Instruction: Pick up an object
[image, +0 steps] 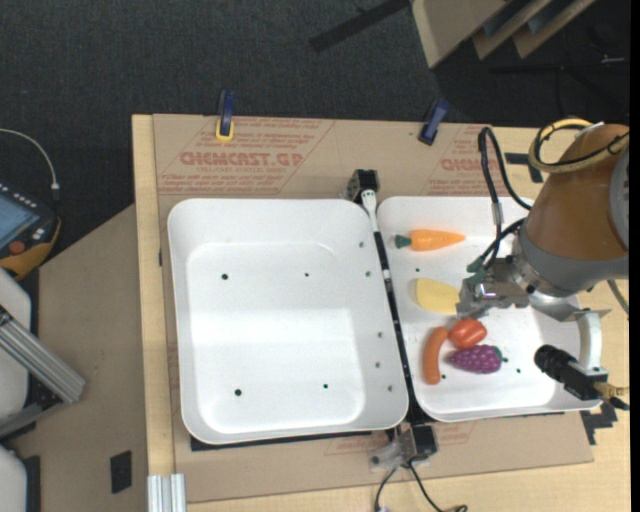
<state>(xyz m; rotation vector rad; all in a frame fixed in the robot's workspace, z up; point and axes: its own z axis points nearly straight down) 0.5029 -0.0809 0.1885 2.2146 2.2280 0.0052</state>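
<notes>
1. A grey KUKA arm (575, 215) with an orange band reaches in from the right over the right bin (520, 400), one of two shallow white bins side by side on a cardboard-covered bench (300, 150).
2. Its gripper (478, 290) hangs low among the toy foods, just right of a pale yellow piece (434, 295) and directly above a red toy, possibly a tomato or pepper (467, 332); how far the tool is open, and whether it has hold of anything, cannot be told from this angle.
3. An orange carrot (432, 240) with a green top lies at the far end of the right bin, apart from the rest.
4. A purple bunch of grapes (477, 359) sits touching the near side of the red toy, with an orange sausage-shaped piece (432, 356) just to their left.
5. The left bin (190, 300) sits beside it, joined along a black central seam.
6. Blue clamps (226, 108) pin the cardboard at the far edge.
</notes>
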